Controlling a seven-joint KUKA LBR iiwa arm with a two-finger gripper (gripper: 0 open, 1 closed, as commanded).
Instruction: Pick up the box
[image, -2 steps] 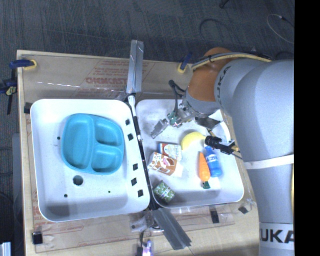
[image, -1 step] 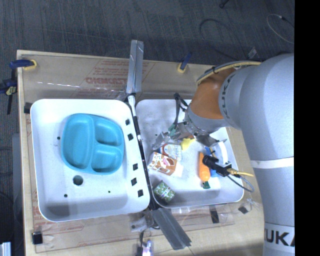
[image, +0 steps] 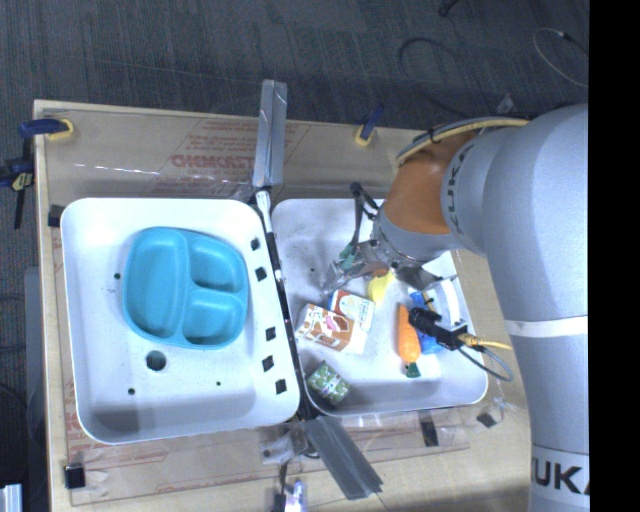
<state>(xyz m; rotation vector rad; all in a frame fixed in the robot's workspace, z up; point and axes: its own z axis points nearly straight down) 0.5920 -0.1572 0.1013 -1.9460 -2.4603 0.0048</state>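
A small printed box (image: 337, 322), orange, white and brown, lies flat in the middle of the right bin (image: 310, 225). My gripper (image: 352, 262) hangs just above and behind the box, near the bin's centre, under the orange band of the wrist. Nothing shows between the gripper and the box; they look apart.
An orange carrot-like piece (image: 407, 338) and a yellow piece (image: 378, 288) lie right of the box, with a blue item (image: 429, 338) beside them. A small green packet (image: 326, 382) sits at the bin's front. The left bin (image: 100, 230) holds a blue divided tray (image: 187, 286).
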